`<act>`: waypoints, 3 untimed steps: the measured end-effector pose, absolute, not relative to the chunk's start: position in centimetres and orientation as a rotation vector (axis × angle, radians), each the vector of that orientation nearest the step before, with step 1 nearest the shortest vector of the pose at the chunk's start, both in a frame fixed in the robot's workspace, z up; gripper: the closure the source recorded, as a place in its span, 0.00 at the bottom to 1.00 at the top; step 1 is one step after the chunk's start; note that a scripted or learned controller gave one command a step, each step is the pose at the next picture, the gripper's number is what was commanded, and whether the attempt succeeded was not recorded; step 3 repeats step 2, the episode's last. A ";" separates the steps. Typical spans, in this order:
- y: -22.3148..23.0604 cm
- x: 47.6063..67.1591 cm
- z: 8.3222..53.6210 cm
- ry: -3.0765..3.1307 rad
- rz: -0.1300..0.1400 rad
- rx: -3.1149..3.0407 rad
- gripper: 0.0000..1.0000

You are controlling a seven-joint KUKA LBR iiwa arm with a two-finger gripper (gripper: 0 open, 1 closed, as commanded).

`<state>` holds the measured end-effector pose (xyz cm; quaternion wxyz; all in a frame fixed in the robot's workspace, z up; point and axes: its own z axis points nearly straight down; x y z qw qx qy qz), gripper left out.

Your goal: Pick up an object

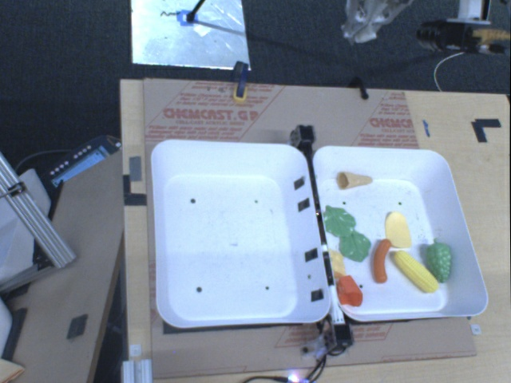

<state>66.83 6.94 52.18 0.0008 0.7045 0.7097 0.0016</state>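
Where bins point(231, 154) meet: two; seven toys point(387, 250).

Toy foods point(389, 250) lie scattered in right bin point(455, 190).

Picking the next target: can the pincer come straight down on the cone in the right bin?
Probably yes. The cone lies alone near the right bin's far wall, apart from the other toys, with nothing above it. The pincer hangs beyond the bins.
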 end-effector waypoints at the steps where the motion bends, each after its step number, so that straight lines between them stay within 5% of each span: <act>1: 10.4 66.8 51.2 2.229 0.003 2.214 1.00; 3: 14.2 66.8 50.4 2.229 0.002 2.214 1.00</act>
